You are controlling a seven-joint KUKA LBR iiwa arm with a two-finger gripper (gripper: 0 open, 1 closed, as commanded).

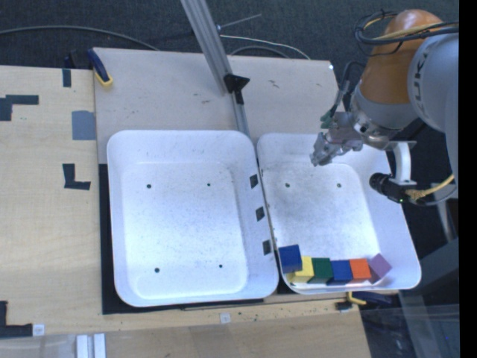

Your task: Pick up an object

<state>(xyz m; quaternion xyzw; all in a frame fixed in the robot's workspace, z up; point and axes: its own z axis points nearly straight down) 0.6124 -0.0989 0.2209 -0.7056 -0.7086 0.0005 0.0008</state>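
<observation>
Along the near edge of the right bin [387,207] lies a row of small blocks: a blue one [290,257], a yellow one [302,271], a green one [321,269], a second blue one [341,271], an orange one [360,269] and a purple one [380,265]. My gripper [322,156] hangs over the far edge of the right bin, well away from the blocks. I see nothing between its fingers.
The left bin [182,215] sits beside the right one. A slanted metal rail [212,39] crosses the bench from the top down to the gap between the bins. A blue and yellow clamp [99,67] grips the bench at the far left.
</observation>
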